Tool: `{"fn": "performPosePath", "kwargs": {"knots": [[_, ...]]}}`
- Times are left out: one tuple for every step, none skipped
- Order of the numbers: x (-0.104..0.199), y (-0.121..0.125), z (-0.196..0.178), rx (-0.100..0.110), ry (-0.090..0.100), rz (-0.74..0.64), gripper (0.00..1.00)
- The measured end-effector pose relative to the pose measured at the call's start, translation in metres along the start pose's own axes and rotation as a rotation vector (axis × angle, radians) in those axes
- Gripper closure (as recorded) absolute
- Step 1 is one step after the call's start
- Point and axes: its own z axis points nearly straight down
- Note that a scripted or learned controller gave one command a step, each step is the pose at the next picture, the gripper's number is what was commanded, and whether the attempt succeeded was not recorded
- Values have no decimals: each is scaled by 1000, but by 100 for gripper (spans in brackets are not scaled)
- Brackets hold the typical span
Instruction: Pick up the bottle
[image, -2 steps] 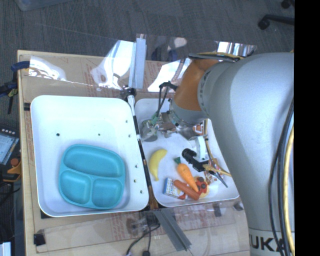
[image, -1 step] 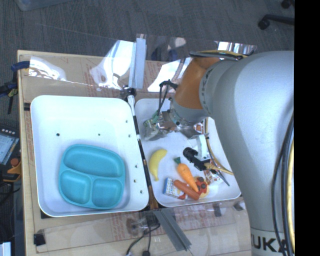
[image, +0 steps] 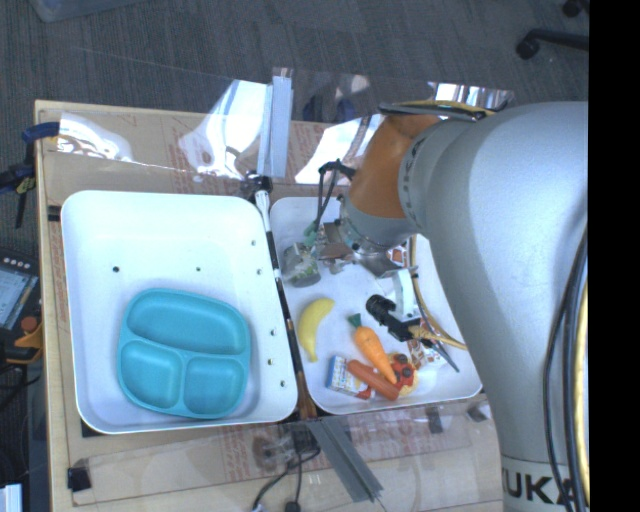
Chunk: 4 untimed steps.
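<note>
Arm bent down over the upper middle of the frame

I see my grey arm fill the right side, its orange band at upper centre, the gripper (image: 305, 255) reaching low just left of centre; I can't make out its tip.

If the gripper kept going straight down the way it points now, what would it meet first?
Probably the small grey-green object at the right bin's upper left corner; the gripper sits right over it, though depth is unclear.
</note>
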Motion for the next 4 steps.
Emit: {"fn": "performPosePath", "kwargs": {"knots": [[1,0,-9,3,0,-8,100],[2,0,-9,3,1,-10,0],[2,0,-17,5,1,-16,100],[7,26,-4,-26,5,720,100]]}}
